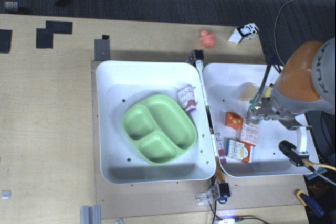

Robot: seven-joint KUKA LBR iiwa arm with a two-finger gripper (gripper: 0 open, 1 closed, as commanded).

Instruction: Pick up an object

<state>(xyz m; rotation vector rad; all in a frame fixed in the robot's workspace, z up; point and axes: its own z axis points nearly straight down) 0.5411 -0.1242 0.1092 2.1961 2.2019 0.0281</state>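
Over the right bin (231, 73), arm (307, 78) reaching in from the right; gripper (257, 111) low among the loose items; whether it is spread or pressed together cannot be told from this slant, and nothing can be seen pinched in it. Candidates close by: small orange packet (233, 120) just left of the gripper; pale printed card (250, 134) just below it; colourful box (239, 150) further toward the near wall; tan piece (247, 92) above. Left bin (105, 113) holds a green divided tray (159, 127) and a small red-and-white packet (187, 97), well apart from the arm. Step judged as descent or approach to a grasp, pick not yet shown; next move calls for settling on one item, likely the card or orange packet, closing squarely, lifting straight; flat items may slip.
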